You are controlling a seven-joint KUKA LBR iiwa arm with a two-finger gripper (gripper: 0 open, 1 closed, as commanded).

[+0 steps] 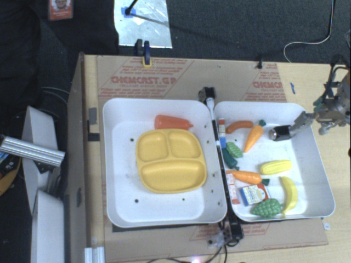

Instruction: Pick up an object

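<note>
Yellow corn (276,167) lies a little apart from the other toys in the right bin (315,158), so I judge it the easiest object to take, while the claw (328,116) hangs above this bin's far right corner and I cannot tell how wide it is.

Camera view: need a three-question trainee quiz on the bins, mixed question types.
1. True or false: the yellow plate lies in the view's left bin.
2. What lies beside that plate in the same bin? A) banana B) orange toy C) corn
3. How many compartments does the plate have?

Key: 1 true; 2 B; 3 three.
</note>
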